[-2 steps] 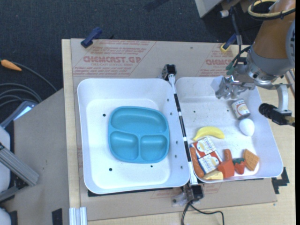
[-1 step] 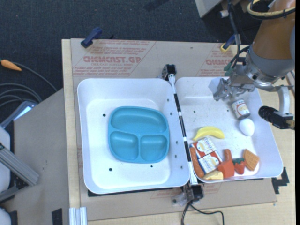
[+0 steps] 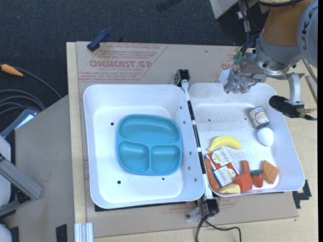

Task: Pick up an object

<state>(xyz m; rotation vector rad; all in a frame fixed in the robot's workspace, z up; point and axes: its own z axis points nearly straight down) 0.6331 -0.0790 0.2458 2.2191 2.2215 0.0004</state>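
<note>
A wooden bench (image 3: 126, 59) seen from above carries two shallow white bins side by side.

The left bin (image 3: 96, 135) holds a blue divided plate (image 3: 149, 144) with three compartments, lying flat near the bin's middle.

The right bin (image 3: 212, 97) holds a scatter of toy food, mostly gathered toward its near side. A yellow banana (image 3: 225, 143) lies near the bin's middle. Just nearer than it are two small cartons (image 3: 222, 166) with white and orange labels, side by side, resting against a long orange sausage-like piece (image 3: 211, 176) along the bin's left wall. To their right lie a reddish-orange piece (image 3: 246, 176), a small red item with green on it (image 3: 258, 178), and a tan waffle-like cracker (image 3: 270, 171) at the near right corner. A pale yellow wedge (image 3: 231, 189) sits at the near edge. Farther back on the right are a white egg (image 3: 265, 136) and, just beyond it, a small can (image 3: 259, 116) with a red and white label.

The grey arm with its orange band (image 3: 282, 19) reaches in from the right. Its gripper (image 3: 237, 87) hangs over the far edge of the right bin, apart from all the toys. Whether its fingers are spread or together cannot be told, and nothing is seen between them.
</note>
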